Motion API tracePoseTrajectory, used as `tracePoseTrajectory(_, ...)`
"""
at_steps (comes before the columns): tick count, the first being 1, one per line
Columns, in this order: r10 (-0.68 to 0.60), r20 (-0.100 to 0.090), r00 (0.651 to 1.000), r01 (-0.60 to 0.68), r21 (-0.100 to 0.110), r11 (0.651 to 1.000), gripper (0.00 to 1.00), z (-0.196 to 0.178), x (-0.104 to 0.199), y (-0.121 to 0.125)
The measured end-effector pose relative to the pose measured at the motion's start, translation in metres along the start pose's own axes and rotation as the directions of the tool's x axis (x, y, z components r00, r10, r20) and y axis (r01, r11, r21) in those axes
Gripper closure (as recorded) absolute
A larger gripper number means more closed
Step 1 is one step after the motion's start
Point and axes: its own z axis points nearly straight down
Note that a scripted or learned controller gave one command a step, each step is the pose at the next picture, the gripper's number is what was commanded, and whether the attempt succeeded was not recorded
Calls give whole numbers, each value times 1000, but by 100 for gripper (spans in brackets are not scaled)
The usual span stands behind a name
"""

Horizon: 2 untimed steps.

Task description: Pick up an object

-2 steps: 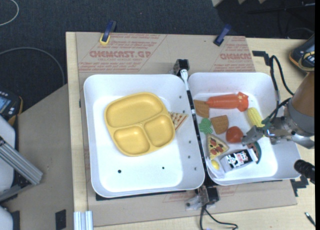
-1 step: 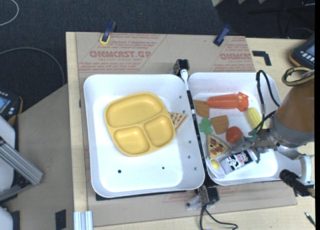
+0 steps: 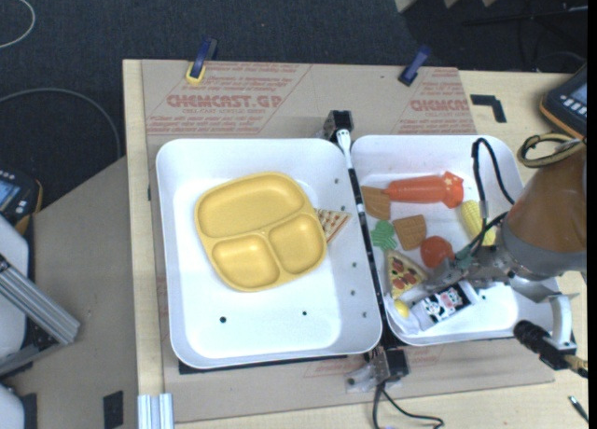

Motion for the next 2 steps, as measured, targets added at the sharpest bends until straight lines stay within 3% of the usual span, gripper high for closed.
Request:
tracePoseTrajectory(1,2,2,1000,-2,-3,1000,100,-11,0,0)
tracePoseTrajectory(2,-2,2,1000,2,-4,1000,100,-71,5,0)
